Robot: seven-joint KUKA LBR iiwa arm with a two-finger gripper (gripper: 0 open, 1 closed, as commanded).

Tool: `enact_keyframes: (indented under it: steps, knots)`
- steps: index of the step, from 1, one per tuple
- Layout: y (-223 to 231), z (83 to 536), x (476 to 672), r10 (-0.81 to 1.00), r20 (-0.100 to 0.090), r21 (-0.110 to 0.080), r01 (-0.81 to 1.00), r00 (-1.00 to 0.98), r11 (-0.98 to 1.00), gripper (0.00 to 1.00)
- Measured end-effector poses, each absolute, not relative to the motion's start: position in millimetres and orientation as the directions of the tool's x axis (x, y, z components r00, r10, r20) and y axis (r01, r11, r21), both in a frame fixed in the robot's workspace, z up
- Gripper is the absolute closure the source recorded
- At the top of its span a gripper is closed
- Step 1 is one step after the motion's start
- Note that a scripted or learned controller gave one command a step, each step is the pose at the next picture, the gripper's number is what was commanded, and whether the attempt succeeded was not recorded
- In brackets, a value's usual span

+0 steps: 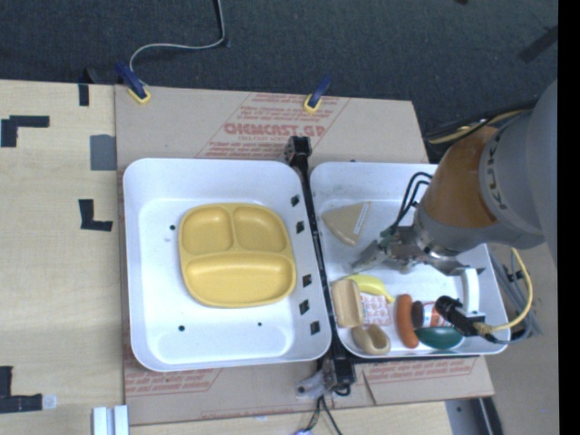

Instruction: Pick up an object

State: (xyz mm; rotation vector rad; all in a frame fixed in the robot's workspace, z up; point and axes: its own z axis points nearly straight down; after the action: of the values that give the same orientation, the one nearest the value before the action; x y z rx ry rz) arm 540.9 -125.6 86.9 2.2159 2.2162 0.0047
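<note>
A: Bench status?
B: Cardboard (272, 125) under two bins. Left bin (145, 243) has a yellow tray (237, 254).
A: Gripper?
B: Gripper (372, 254) low in right bin (399, 175), jaws spread, nothing between. Just beside: tan wedge (344, 220), banana (370, 285). Sausage (405, 320) nearer the front.

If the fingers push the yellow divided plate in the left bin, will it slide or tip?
The yellow divided plate lies flat and broad, so it would probably slide, not tip. It looks like stiff plastic, likely light. Its low rim may be hard to pinch.
</note>
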Motion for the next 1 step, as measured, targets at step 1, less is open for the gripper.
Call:
enact_keyframes:
  steps: [1]
  knots:
    - [-106.6, 85.9, 640.1, 1.000, -0.001, 0.005, 1.000, -0.002, 0.002, 0.00]
